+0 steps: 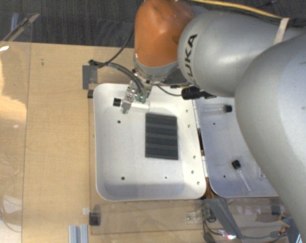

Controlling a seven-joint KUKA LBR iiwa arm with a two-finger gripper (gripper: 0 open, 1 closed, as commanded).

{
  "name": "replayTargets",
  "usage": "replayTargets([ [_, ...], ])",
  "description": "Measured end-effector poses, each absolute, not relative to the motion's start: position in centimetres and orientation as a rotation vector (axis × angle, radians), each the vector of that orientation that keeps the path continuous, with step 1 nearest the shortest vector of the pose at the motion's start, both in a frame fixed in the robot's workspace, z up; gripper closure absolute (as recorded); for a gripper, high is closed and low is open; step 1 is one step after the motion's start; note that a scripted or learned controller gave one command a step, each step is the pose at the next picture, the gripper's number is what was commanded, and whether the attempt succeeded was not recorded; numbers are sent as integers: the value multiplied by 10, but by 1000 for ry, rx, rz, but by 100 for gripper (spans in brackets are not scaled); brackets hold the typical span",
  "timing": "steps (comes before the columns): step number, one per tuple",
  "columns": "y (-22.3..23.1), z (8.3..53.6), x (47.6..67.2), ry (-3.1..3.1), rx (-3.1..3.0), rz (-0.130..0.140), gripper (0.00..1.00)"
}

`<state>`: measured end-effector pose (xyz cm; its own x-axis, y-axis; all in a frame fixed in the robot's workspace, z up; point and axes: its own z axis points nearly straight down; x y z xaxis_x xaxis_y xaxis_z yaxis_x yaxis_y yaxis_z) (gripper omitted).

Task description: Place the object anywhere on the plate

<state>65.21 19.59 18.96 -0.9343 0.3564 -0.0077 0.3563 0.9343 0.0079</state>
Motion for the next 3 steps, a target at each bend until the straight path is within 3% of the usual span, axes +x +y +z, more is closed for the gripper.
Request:
replayTargets([
  [1,236,226,657,3005,889,11,100],
  [2,236,256,663,3052,708,9,100],
  [3,235,185,662,2999,921,7,100],
])
